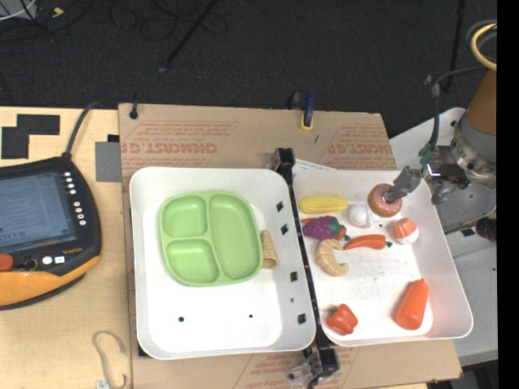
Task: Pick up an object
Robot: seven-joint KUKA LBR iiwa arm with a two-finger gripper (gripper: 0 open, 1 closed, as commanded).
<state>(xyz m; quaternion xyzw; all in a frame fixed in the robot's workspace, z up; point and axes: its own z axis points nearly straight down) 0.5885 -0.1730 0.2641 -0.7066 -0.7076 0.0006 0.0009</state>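
At the table's left edge lay a teach pendant (pixel 40 229) with a lit screen and orange underside, on a pale wood surface. A sheet of brown cardboard (pixel 243 136) covered the table's middle, printed in red with lettering turned upside down and not legible with certainty. Behind the table the room was dark, with a black backdrop and loose cables.

The left bin (pixel 154 322) held a green divided plate (pixel 209 238) toward its far edge and a small tan cone (pixel 268 250) just beside the plate's right side.

The right bin (pixel 454 314) held a yellow corn (pixel 323 205), purple grapes (pixel 322 228), a croissant (pixel 331 258), a red chilli (pixel 366 242), a red pepper (pixel 341 318) and an orange carrot (pixel 412 304) near its front right corner.

At the right bin's far right corner, the end effector (pixel 399 191) rested at a round red-brown object (pixel 383 200); whether it was spread or pinching could not be determined.
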